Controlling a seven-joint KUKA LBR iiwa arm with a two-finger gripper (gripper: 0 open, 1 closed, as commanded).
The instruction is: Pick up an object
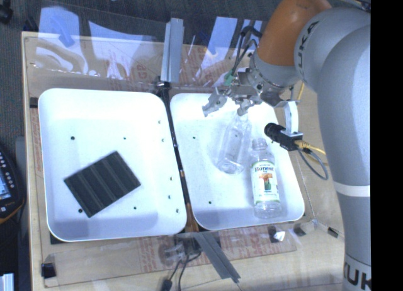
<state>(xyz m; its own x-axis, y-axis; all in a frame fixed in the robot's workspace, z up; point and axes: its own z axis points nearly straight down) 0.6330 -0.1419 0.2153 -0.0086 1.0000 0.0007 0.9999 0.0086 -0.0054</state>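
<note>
In the right bin (201, 208) lies a clear plastic bottle (266, 184) with a white and orange label, its cap pointing to the far side. Just left of it lies a clear, see-through cup or small bottle (230, 148). A dark ribbed rectangular pad (102, 183) rests flat in the left bin (56, 119). My gripper (228, 105) hangs over the far part of the right bin, just beyond the clear cup's far end. Its two fingers (211, 102) are spread open, and I see nothing between them.
A raised divider (177, 157) separates the two bins. Clear plastic sheeting (126, 44) stands behind them. The grey arm (334, 94) covers the right side of the bench, and a black cable fitting (281, 135) juts over the right bin's right edge.
</note>
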